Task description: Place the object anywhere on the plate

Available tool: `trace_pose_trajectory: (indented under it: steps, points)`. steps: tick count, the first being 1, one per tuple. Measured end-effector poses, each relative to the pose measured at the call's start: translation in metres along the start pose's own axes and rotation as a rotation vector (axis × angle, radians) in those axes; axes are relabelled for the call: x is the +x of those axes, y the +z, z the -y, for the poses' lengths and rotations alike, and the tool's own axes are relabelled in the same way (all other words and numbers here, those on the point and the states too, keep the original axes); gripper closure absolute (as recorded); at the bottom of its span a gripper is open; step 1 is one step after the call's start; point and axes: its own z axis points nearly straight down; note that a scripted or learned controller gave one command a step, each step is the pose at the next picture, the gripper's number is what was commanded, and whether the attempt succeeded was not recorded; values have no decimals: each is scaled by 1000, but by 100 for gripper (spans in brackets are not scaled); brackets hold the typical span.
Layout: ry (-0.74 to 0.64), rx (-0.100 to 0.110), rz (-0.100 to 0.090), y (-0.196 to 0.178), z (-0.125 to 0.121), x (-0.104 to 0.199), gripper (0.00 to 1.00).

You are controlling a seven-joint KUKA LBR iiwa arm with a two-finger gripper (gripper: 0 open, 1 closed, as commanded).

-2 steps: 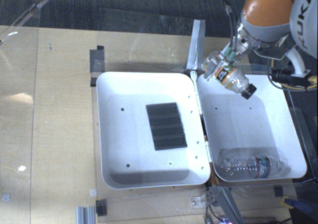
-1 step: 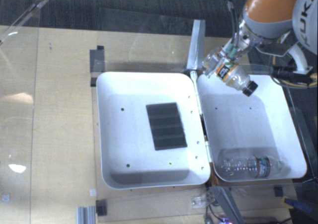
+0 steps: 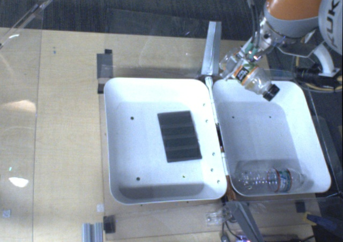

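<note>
- Clear plastic: your gripper [image 3: 251,59] pinches a small transparent bottle [image 3: 252,73] with a black cap, tilted, cap end pointing down and away from the arm.
- Directly beneath the gripper you see the far left corner of the right bin [image 3: 313,128].
- Down and to the left of the gripper, well apart, the dark ridged plate [image 3: 179,136] lies flat in the left bin [image 3: 120,128].
- Nearer the camera than the gripper, a second clear bottle [image 3: 269,178] lies on its side against the right bin's near wall.
</note>
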Motion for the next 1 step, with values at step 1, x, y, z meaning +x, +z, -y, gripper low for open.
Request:
trace_pose_trajectory:
  steps: [1]
  points:
    - [-1,-6,2,-11,-2,-1,100]
